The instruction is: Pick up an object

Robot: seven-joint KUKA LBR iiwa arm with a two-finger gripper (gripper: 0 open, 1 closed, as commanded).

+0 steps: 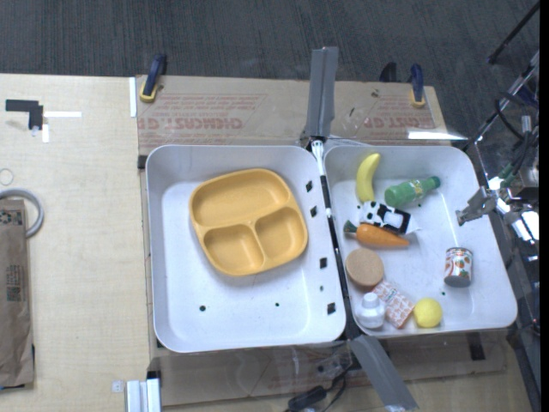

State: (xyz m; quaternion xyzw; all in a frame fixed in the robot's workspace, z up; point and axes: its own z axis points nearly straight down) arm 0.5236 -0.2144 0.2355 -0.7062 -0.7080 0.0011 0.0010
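The right bin [489, 316] holds several small objects. A banana [368, 176] and a green bottle [410, 190] lie at its far end. Below them are a black-and-white toy [386, 217] and a carrot [382, 237]. A round tan disc [364, 269], a white bottle [371, 310], a red-patterned packet [395, 303] and a yellow lemon [427, 313] lie near the front. A small can [458, 267] stands at the right. My gripper [476, 209] hangs over the bin's right rim, above the can and apart from every object.
The left bin [171, 316] holds a yellow divided plate [249, 221]. A grey post [322, 93] rises behind the wall between the bins. Blue clamps [154, 77] pin cardboard at the back. A brown bag [13, 290] lies at the far left.
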